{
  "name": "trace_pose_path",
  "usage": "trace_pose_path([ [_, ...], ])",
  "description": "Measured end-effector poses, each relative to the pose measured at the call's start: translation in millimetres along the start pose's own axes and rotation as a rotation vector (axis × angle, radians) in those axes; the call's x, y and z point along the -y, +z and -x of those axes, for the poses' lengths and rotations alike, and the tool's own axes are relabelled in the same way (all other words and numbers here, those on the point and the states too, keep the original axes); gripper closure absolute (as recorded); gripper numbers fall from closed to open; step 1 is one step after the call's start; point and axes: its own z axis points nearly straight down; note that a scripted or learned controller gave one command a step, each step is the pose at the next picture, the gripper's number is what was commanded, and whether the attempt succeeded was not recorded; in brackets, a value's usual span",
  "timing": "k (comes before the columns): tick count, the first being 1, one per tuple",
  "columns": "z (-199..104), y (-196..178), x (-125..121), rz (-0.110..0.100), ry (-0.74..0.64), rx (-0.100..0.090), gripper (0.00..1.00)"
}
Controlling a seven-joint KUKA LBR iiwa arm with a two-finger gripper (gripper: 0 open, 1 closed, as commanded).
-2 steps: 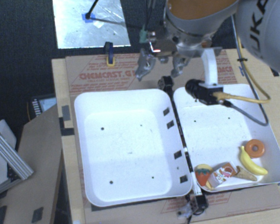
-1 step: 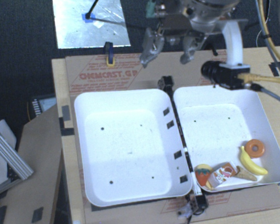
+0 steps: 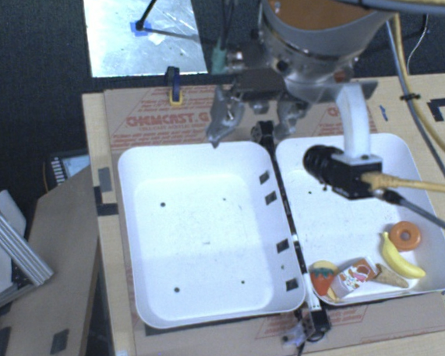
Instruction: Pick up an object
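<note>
My gripper (image 3: 253, 129) hangs over the far rim where the two bins meet, its fingers (image 3: 221, 126) spread apart and open with nothing between them. The objects lie in the near corner of the right bin (image 3: 408, 155): a yellow banana (image 3: 399, 258), an orange ring-shaped piece (image 3: 405, 235), a red and white packet (image 3: 352, 276), a round orange fruit (image 3: 323, 276) and a small brown wedge (image 3: 389, 278). They are well away from the gripper, toward the front right.
The left bin (image 3: 144, 220) sits beside the right one, with black clips along the shared rim (image 3: 275, 199). A black cylindrical unit (image 3: 334, 170) with a yellow cable (image 3: 427, 186) hangs over the right bin. A cardboard sheet (image 3: 154, 119) lies under both bins.
</note>
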Motion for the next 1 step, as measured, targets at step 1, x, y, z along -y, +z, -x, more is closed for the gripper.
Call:
trace_pose_path([
  [1,52.4,117.8,-1.3,-0.011,0.012,0.006,0.0],
])
